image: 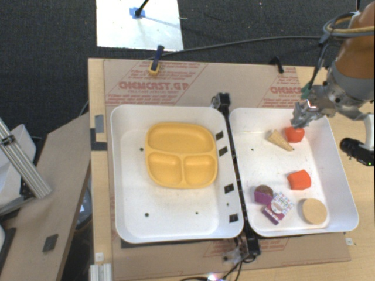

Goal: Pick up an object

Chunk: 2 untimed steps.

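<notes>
Camera view: arm reaches from the right, fingers (302, 117) down just above red object (295, 134); grip state unclear.

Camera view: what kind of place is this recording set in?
Most likely a robotics lab bench set up for grasping trials: two white bins clipped side by side on a board, toy food such as the orange block, and cables across dark carpet.
</notes>
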Available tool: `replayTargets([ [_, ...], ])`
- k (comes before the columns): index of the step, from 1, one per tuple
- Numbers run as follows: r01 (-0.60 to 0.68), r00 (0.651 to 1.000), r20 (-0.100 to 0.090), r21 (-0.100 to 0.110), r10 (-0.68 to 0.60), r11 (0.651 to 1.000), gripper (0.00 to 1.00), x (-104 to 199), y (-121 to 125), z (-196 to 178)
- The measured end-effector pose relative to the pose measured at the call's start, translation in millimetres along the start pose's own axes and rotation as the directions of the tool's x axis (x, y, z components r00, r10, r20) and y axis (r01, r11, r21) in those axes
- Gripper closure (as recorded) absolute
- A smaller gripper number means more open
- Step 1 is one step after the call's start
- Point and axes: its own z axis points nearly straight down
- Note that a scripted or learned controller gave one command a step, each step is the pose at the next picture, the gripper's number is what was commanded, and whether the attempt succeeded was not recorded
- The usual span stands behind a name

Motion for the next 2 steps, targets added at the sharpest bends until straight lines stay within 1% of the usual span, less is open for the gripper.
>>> replayTargets([
  [1,0.003,1.0,-0.002,0.009,-0.003,1.0,1.0,48,-23,13],
  [2,0.004,1.0,-0.003,0.008,-0.004,1.0,1.0,99,-34,13],
])
